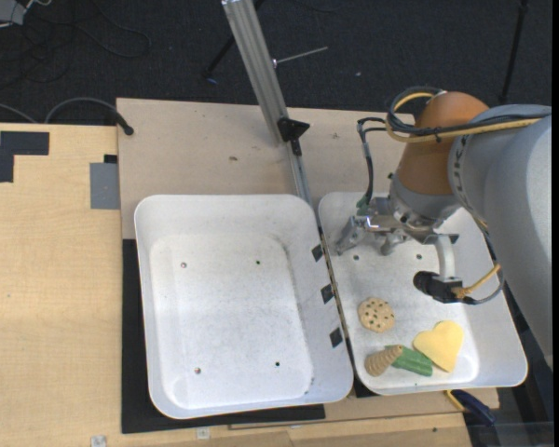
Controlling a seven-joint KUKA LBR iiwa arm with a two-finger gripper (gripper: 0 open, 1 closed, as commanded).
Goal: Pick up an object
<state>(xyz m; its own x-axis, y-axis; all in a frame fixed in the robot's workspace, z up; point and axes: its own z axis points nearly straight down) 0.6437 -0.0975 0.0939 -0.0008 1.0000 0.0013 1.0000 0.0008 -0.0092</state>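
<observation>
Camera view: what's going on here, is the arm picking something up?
The arm's gripper is low over the far end of the right bin, with nothing visibly between its fingers. A cookie, a yellow heart, a green piece and a tan ridged piece lie untouched at the near end. No object is picked up yet.

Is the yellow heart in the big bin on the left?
No, the yellow heart lies in the right bin, next to the cookie.
</observation>
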